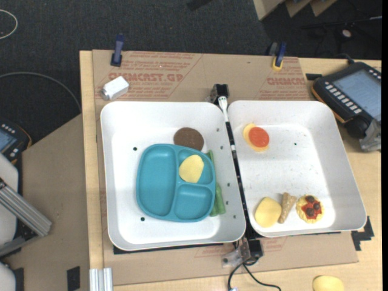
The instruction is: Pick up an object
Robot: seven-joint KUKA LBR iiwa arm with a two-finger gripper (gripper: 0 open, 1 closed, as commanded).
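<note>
We see a teal tray (159,183) holding a yellow piece (191,169) in the left bin (121,223); the gripper's state we cannot tell.

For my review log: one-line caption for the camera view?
Teal tray with yellow piece in left bin; four food toys in right bin.

Teal tray (159,187) in left bin (115,162), toy foods in right bin (327,138)

The robot's control pendant (353,94) at the bench: dark grey casing, pale blue-grey screen, a row of small light buttons along one side, orange trim beneath.
</note>
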